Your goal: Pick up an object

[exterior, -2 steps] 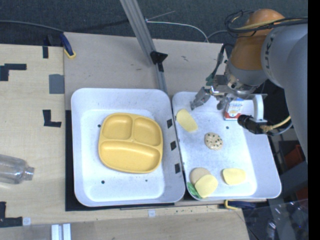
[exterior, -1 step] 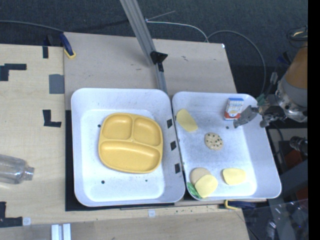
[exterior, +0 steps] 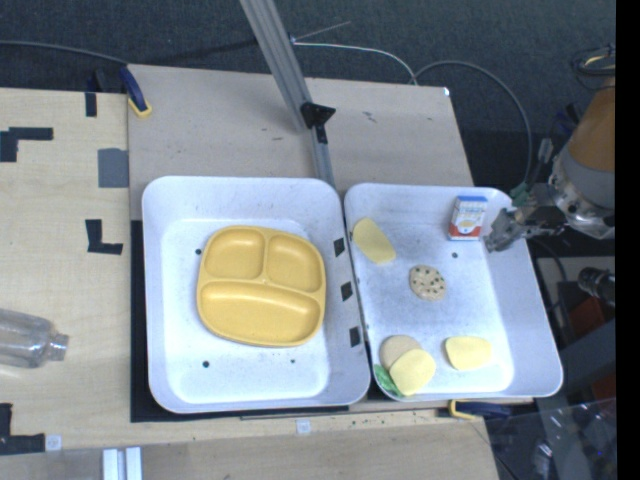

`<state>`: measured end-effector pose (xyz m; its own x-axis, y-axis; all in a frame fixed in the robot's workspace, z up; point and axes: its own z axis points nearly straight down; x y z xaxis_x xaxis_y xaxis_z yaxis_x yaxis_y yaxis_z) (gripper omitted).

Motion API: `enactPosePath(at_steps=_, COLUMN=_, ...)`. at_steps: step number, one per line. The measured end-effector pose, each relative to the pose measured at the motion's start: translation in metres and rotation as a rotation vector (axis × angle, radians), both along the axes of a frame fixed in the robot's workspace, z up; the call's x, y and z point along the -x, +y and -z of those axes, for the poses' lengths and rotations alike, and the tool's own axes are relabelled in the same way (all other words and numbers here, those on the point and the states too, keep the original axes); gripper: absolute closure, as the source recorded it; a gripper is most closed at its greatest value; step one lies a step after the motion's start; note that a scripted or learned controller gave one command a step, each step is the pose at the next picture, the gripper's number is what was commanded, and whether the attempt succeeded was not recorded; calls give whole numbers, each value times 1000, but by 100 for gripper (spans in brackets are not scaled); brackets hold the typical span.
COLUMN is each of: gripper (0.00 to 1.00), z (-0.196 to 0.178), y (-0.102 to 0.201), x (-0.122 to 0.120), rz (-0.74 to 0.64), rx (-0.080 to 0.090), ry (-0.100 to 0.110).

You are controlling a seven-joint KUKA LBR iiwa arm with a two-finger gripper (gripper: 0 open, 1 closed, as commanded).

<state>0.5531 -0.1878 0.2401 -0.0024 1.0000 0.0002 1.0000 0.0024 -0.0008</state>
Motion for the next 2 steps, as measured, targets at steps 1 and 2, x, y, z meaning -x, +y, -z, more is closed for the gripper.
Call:
enactPosePath(at_steps=1, gripper=100, z=-9, y=1, x=-1, rz=-2, rx=-1, ry=0)
enactPosePath(at_steps=2, gripper=100, z=-19, y=2, x=-1, rz=-4, rx=-3, ry=0)
